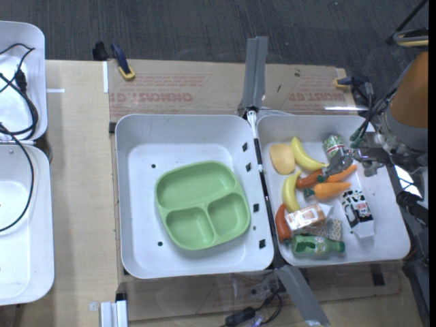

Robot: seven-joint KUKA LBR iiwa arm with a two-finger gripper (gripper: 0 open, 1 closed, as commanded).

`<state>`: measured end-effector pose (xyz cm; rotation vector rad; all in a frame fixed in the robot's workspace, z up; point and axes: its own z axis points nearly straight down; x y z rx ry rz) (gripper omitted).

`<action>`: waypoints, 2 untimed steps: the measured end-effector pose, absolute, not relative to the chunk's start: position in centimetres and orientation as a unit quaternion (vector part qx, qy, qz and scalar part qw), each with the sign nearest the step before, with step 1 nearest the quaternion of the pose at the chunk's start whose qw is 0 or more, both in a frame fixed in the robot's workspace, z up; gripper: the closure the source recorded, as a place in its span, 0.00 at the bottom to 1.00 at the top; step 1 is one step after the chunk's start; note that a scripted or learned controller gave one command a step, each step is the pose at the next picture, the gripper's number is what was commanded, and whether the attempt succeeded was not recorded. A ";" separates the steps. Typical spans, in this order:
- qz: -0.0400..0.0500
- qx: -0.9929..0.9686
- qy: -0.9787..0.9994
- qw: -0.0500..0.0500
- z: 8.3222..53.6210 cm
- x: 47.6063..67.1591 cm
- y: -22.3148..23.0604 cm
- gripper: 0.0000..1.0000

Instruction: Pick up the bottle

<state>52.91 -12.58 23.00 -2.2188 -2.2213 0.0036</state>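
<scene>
Two bins sit side by side on the bench. The left bin (129,203) holds a divided tray (202,204). The right bin (395,240) holds the bottle (317,246) along its near wall, a carton (357,212) to the bottle's right, and two bananas (300,169) farther back.

green tray (202,212) in left bin (129,182); bananas (304,157)
</scene>
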 end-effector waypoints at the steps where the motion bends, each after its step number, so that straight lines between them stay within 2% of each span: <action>1: 0.001 -0.719 -0.695 0.002 9.5 51.8 -9.4 0.00; 2: 0.001 -0.732 -0.682 0.000 15.5 51.8 -12.2 0.00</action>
